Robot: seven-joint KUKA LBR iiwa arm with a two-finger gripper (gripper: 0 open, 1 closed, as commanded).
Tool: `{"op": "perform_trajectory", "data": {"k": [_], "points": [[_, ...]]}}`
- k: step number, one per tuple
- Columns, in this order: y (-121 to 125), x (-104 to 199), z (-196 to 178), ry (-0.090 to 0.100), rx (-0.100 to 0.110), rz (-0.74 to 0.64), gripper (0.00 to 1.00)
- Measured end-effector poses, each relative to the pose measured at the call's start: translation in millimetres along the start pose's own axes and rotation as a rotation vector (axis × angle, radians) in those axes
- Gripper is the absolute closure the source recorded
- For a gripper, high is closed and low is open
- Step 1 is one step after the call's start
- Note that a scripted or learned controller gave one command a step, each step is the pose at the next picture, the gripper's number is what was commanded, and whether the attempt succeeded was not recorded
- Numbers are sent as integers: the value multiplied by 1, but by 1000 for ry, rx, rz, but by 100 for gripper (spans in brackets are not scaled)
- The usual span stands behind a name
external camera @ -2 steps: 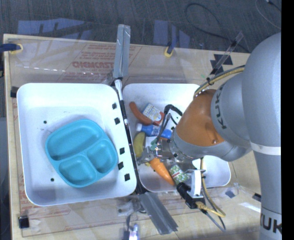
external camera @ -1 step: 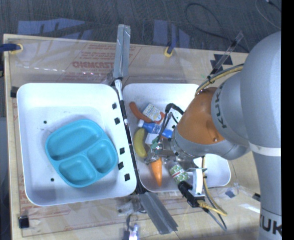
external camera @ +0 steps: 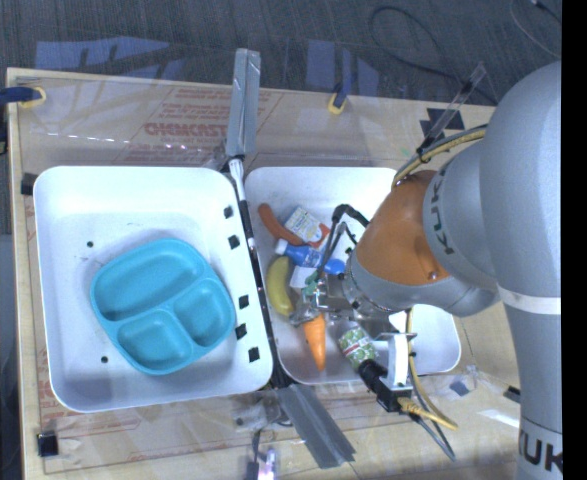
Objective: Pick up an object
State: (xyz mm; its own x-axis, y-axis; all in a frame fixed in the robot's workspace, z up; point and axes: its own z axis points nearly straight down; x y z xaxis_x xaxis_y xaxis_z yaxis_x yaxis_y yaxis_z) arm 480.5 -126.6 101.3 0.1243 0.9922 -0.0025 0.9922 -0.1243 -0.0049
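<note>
I see the gripper [external camera: 318, 290] low in the right bin [external camera: 438, 353]; I cannot tell its state. The carrot [external camera: 316, 341] lies at its six o'clock, the banana [external camera: 279, 286] at nine.

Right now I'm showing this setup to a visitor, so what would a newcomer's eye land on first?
First the big grey arm with its orange band, reaching in from the right over the right bin. Next the bright blue divided tray lying alone in the left bin. Then the small clutter by the right bin's left wall: a yellow banana, an orange carrot, and a sausage.
</note>
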Motion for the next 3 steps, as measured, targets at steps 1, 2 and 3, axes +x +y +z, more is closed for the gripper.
{"op": "perform_trajectory", "data": {"k": [1,2,3], "points": [[15,8,-14,1,-2,-235,100],[73,66,-88,2,-1,-231,100],[50,90,-87,1,2,-184,100]]}}
